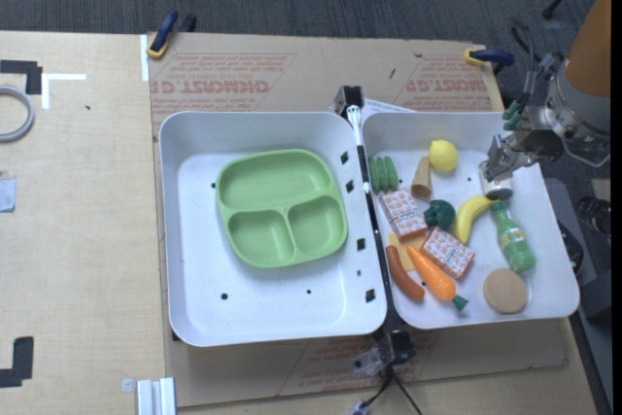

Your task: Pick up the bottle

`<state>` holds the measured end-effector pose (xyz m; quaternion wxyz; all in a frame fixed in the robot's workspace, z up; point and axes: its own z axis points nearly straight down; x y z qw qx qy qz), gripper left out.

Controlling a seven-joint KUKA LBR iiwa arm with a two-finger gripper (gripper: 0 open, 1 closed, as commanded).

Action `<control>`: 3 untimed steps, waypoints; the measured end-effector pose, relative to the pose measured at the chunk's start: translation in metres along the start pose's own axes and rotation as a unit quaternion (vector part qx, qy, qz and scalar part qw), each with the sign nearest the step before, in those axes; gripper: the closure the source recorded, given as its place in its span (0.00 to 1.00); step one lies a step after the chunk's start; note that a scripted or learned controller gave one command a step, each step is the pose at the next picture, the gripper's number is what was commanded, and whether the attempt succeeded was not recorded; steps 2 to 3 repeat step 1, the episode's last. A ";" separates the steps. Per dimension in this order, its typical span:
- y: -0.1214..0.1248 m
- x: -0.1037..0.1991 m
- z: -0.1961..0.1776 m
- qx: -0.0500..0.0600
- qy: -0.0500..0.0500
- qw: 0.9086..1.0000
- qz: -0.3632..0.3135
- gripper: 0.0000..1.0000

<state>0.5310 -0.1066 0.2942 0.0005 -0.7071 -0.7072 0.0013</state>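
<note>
The bottle [512, 239] is green with a grey cap and a label, and it lies flat near the right wall of the right bin [559, 228], cap pointing to the far side. My gripper [496, 168] hangs just beyond the cap end, over the far right part of that bin. It is apart from the bottle. Nothing hangs from it.
Beside the bottle lie a banana [471, 214], a tan round cookie [505, 291], a lemon [443, 155], broccoli [439, 213], a cone [421, 177], two red-and-white boxes [448, 254], a carrot [432, 274] and a sausage [401, 272]. The left bin [185, 238] holds a green divided plate [282, 206].
</note>
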 end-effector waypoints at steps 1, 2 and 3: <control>-0.053 -0.060 -0.001 -0.001 0.000 0.983 -0.185 1.00; -0.053 -0.060 -0.001 -0.001 0.000 0.983 -0.185 1.00; -0.053 -0.060 -0.001 -0.001 0.000 0.983 -0.185 1.00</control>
